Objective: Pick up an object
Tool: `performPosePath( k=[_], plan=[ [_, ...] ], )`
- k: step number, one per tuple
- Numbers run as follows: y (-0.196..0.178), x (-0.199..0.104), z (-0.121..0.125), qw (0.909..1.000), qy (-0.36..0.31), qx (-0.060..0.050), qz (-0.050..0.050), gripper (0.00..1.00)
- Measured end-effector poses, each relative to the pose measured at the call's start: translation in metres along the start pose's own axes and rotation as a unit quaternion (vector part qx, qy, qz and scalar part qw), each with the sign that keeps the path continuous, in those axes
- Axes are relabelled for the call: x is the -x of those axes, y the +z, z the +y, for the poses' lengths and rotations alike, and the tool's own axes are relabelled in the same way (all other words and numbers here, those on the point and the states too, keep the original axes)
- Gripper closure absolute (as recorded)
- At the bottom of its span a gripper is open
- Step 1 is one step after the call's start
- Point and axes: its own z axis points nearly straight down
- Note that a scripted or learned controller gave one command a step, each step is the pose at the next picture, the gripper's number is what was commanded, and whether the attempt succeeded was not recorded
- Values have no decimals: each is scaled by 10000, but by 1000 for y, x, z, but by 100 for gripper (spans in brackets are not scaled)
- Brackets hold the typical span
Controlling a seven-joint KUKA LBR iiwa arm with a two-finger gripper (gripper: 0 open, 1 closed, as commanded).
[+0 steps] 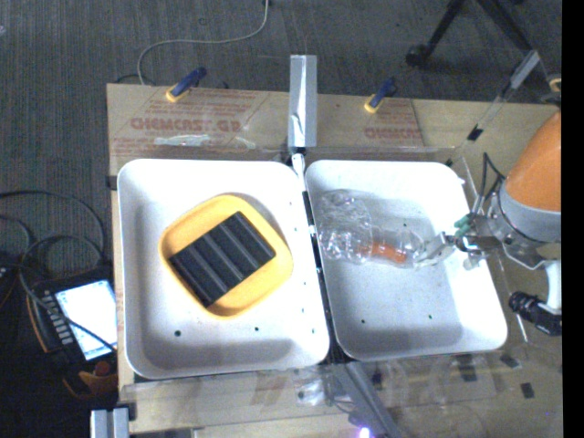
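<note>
**Reaching toward a clear plastic bottle in the right bin**

Starting at the far left, a tablet-like device (80, 310) with a lit screen lies on the dark grey carpet (55, 89), with black cables looping around it. A thin pale cable (205, 36) curls across the carpet above the surface.

The surface (146, 121) is a brownish board printed with faded red lettering. Two blue-and-yellow clamps grip its far edge, one at the left (185, 83) and one further right (380, 94). Between them a grey metal post (302, 103) stands upright at the seam of the two bins.

The left bin (146, 336) holds a yellow tray-like object (228, 254) with a black ribbed insert, lying at a slant near the bin's middle.

The right bin (456, 327) sits touching the left one along a shared edge. In it lies a crumpled clear plastic bottle (365, 234) on its side, with an orange patch showing through its middle and its narrow end toward the right wall.

At that right wall the end effector (461, 231) reaches in from the arm (538, 185), whose orange band and grey wrist show at the right edge. Its tips are just beside the bottle's narrow end; whether they are apart, together or touching the bottle cannot be told from this blurred, small area.

Beyond the surface, at upper right, the black legs of a chair base (465, 7) stand on the carpet.
</note>
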Motion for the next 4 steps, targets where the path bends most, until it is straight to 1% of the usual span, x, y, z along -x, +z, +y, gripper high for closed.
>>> performPosePath(
  k=[1, 2, 3, 4],
  plan=[
    [37, -14, 47, 9976, -690, 9, -13, 0],
    [92, 12, 66, 9959, -906, 53, -3, 0],
    [86, 11, 64, 9958, -912, 18, 17, 100],
    [-19, -74, 82, 9960, -898, 20, -9, 100]
  ],
)
